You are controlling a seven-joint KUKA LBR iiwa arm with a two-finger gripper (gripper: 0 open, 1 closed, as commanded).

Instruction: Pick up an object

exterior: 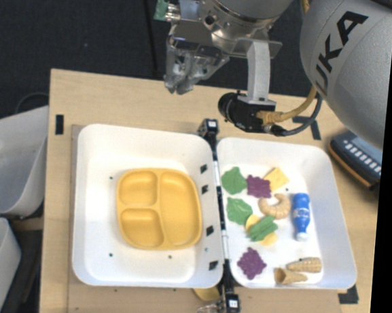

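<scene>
Wooden tabletop carries two shallow white bins; the claw hangs high above the left bin's far edge, grasping nothing; I can't tell its grip; a yellow divided plastic tray sits left; a small blue bottle lies among toy foods in the right bin.

Arm reaching from right, fingers pointing down (raised high).
</scene>
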